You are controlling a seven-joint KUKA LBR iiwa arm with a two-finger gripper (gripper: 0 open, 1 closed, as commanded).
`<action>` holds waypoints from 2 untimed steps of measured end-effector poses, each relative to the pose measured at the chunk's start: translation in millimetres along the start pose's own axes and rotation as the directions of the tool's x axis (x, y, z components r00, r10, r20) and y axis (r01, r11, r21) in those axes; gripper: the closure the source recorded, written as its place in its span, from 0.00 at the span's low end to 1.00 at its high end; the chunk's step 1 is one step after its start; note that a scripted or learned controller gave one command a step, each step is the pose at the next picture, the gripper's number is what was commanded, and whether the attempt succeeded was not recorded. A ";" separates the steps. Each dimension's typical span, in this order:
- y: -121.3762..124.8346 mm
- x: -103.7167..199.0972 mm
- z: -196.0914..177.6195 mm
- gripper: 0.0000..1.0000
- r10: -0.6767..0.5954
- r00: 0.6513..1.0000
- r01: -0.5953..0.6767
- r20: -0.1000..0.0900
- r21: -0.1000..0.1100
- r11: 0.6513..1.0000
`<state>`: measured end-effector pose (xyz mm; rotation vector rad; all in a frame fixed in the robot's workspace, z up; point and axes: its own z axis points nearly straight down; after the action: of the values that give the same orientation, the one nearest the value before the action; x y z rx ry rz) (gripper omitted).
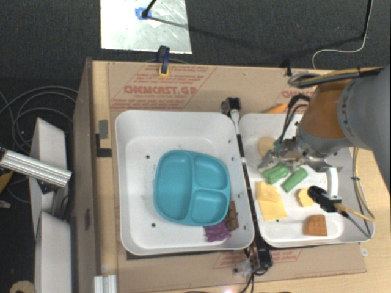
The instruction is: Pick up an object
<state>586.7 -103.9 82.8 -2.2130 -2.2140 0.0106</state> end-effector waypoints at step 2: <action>5.7 -1.1 -16.6 0.00 -0.001 1.000 0.001 0.004 -0.016 1.000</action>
<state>592.6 -105.0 99.3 -2.2219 -2.2249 -0.0035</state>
